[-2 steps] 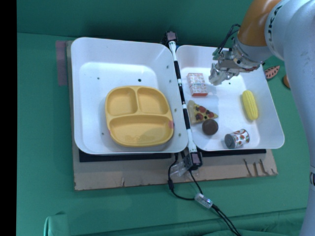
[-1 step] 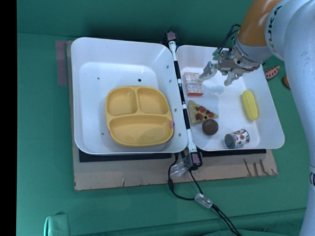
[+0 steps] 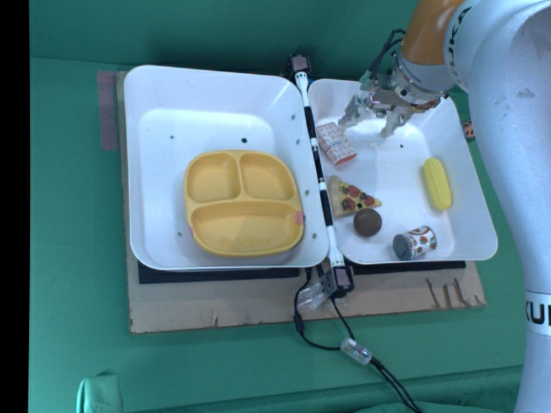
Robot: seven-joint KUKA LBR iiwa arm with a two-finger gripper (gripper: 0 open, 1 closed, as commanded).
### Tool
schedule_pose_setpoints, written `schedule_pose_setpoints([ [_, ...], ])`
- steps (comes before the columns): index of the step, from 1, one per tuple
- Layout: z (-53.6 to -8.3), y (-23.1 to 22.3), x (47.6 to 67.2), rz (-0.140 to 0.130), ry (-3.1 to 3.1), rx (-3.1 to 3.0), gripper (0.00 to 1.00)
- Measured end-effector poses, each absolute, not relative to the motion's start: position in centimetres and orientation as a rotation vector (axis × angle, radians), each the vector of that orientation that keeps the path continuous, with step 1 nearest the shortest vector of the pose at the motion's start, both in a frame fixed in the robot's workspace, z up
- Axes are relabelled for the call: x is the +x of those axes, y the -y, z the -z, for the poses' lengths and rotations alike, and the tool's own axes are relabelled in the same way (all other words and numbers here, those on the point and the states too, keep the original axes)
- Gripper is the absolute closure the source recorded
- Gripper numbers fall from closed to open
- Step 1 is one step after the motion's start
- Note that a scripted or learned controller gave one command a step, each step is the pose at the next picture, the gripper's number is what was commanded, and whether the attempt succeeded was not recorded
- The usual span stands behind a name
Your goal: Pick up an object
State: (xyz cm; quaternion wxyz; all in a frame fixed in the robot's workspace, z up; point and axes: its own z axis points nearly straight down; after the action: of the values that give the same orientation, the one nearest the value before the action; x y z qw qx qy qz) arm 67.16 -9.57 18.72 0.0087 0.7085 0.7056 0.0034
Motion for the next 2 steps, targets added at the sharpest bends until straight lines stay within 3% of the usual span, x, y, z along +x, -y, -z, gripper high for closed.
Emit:
schedule_pose_setpoints([
  [1, -18.67, 9.91, 70.04, 0.012, -2.223, 2.225, 0.00],
  [2, -18.68, 9.77, 70.03, 0.016, -2.218, 2.226, 0.00],
])
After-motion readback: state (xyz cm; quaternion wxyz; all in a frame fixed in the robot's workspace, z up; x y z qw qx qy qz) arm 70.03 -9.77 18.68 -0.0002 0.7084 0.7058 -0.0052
